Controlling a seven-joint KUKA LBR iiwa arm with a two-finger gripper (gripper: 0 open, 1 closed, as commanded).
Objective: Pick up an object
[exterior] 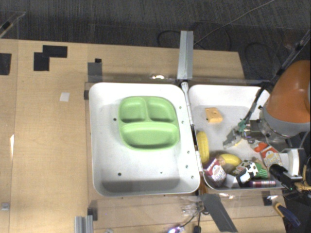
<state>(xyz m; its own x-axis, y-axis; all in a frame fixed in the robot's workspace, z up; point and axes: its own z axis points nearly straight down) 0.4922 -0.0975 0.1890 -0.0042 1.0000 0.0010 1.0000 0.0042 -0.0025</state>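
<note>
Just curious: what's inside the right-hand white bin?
The right bin holds a tan chunk, a corn cob, a lemon and mixed packets. The arm covers its right side.

Arm [290, 98] at right edge of frame: broad rounded orange band, grey collar beneath it. Thin dark cable runs along its left side. Gripper [232, 140] at middle right: small grey metal assembly, dark fittings, greenish bits.
</note>
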